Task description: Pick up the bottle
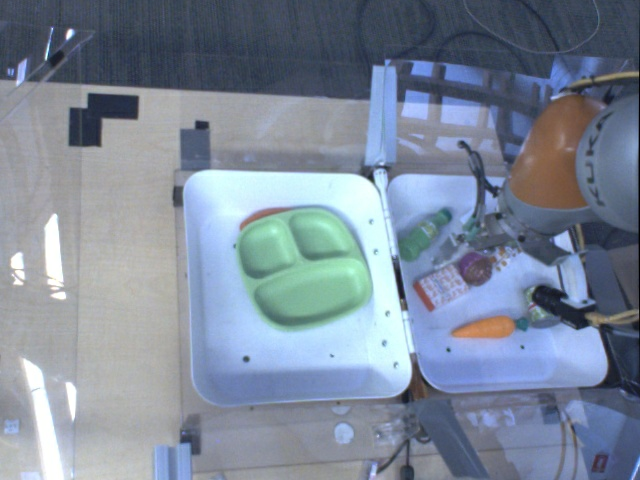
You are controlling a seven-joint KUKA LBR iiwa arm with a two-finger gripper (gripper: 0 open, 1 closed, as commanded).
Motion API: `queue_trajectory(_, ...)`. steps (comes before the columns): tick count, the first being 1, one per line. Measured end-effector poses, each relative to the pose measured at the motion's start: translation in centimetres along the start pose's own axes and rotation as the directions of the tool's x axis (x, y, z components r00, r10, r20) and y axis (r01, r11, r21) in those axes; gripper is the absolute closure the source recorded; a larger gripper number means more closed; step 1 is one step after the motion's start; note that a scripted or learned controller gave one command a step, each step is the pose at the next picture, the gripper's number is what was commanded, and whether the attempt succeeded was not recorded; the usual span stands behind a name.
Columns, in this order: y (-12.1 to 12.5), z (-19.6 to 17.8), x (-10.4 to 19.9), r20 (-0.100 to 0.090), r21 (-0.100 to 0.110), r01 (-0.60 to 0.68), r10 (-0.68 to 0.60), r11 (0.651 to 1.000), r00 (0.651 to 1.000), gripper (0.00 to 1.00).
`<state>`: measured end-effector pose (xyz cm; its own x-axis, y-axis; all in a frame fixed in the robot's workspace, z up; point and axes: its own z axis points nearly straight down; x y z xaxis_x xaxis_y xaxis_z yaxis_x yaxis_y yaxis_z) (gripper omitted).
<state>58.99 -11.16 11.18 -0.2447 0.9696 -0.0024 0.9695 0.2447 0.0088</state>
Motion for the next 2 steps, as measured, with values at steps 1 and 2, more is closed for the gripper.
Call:
queue_trajectory(1, 6.8, 3.0, -1.0, 0.001, 0.059, -0.347, 0.347, 0.936, 0.938, 0.0)
queue_trajectory(2, 8.9, -7.5, 2.1, 0.001, 0.0, -0.39, 0.39, 0.921, 0.921, 0.0)
